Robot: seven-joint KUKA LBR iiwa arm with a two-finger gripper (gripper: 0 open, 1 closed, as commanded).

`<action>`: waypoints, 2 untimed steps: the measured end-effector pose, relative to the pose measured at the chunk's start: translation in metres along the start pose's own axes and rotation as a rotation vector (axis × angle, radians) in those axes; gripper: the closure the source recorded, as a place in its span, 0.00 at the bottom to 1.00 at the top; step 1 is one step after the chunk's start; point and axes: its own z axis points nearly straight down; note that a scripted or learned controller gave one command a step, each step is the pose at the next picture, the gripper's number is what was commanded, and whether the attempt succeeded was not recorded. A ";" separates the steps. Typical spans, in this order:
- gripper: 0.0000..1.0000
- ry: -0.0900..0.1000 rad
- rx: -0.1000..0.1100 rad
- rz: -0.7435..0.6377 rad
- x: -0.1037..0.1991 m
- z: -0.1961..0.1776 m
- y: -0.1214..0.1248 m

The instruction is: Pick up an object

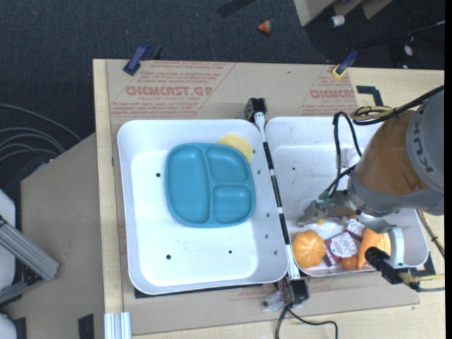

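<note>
Bearing everything, a tan counter (74, 189) carries two shallow white bins side by side: left bin (148, 260), right bin (304, 157). Grey arm (395, 164), orange band above the wrist, reaches in from the right and covers much of the right bin. Left bin: a blue divided plate (210, 184) lies flat near the middle, three compartments, nothing in them. A pale yellow object (237, 145) pokes out at the plate's far edge, touching it or tucked just under it, cannot say which. Right bin: loose items bunched along the near wall. Biggest is an orange ball (308, 249), fruit-like, in the near left corner. Just beside it lies a red-and-white packet (343, 246), then a smaller orange piece (370, 244), partly behind robot hardware. A small reddish bit (349, 263) sits against the near wall between those two. Gripper (316, 214) is low in the right bin, just beyond the orange ball and the packet, pointing toward the divider between the bins. Whether it is spread or pressed together I cannot tell from this slant; the metal parts blur together. No item shows held in it. Judgement: no pick made yet. Every item rests on a bin floor, none lifted. Likely target is one of the near-wall cluster, the ball or the packet being closest. Left to do: settle over one item, close on it, raise it clear. Crowding against the wall could make a clean hold awkward.
</note>
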 end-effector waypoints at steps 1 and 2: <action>1.00 -0.001 -0.005 0.000 0.000 -0.012 0.001; 1.00 -0.001 -0.004 -0.002 0.026 -0.101 0.072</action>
